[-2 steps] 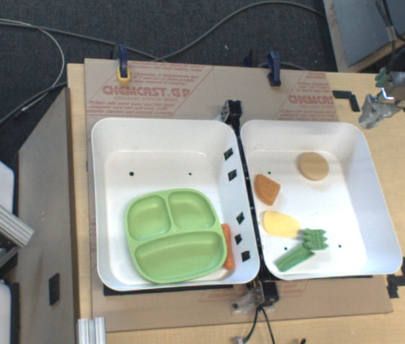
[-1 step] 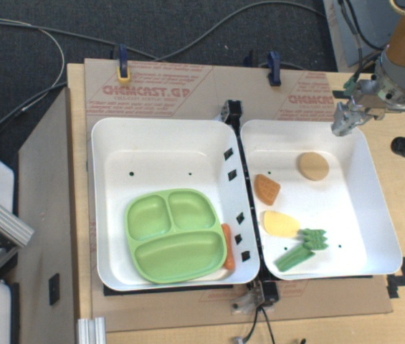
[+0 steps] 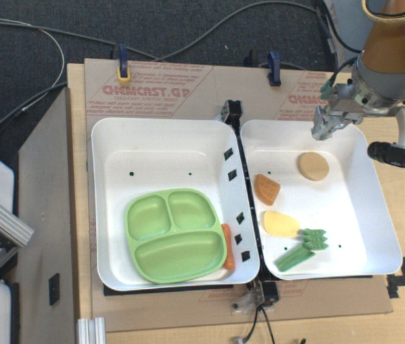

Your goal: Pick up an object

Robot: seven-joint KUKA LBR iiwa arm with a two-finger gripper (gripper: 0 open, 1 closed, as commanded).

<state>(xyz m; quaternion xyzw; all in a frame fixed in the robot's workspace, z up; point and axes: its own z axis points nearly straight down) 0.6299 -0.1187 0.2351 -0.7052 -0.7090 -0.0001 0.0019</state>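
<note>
hovering above the far edge of the right bin (image 3: 374,185), the gripper (image 3: 325,129) holds nothing visible. a round tan object (image 3: 313,166) lies just below it.

Both bins, the left bin (image 3: 109,192) and the right bin (image 3: 374,213), are plain white, and the left one carries a lime-green divided plate (image 3: 177,233) with a thin orange carrot (image 3: 228,249) at its 3 o'clock edge. In the right bin sit a tan round biscuit (image 3: 313,166), an orange-brown wedge (image 3: 266,189), a pale yellow piece (image 3: 281,224) and a green leafy vegetable (image 3: 301,249). The worktop (image 3: 188,88) is brown cardboard with red lettering, held by a yellow clamp (image 3: 123,64) and a blue clamp (image 3: 274,69), while the arm (image 3: 392,34) is grey with an orange band above its metallic grey claw (image 3: 325,126).
</note>
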